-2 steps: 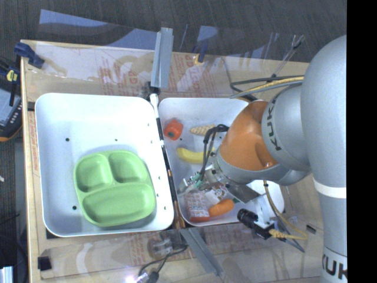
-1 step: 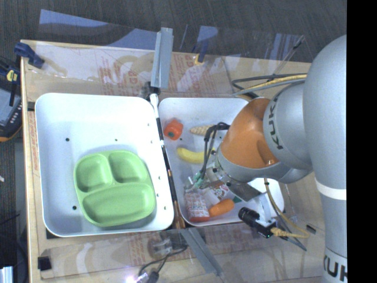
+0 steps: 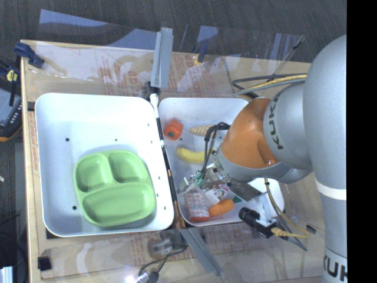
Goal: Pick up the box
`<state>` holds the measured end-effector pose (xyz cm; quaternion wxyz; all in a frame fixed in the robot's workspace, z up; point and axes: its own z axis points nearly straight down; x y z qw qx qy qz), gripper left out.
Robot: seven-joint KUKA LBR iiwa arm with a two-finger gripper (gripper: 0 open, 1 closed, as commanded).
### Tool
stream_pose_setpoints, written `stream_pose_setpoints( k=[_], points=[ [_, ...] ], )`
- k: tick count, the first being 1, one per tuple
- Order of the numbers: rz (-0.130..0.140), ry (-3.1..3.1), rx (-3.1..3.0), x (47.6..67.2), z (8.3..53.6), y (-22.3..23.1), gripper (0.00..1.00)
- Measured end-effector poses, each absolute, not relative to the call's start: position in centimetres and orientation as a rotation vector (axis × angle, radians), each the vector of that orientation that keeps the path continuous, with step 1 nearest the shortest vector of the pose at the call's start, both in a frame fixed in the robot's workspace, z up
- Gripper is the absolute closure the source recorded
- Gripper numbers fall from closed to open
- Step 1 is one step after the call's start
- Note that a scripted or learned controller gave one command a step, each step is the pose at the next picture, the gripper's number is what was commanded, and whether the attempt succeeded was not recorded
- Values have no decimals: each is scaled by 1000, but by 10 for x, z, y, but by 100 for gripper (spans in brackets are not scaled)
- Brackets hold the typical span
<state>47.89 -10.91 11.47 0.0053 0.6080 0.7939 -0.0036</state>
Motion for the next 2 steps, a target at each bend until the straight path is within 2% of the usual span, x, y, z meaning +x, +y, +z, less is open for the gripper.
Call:
stream_pose_setpoints(
  k=[1, 2],
  points=[
    [-7, 2527, 1844, 478, 95, -116, 0],
    [-3, 2540, 1840, 478, 104, -112, 100]
  ],
)
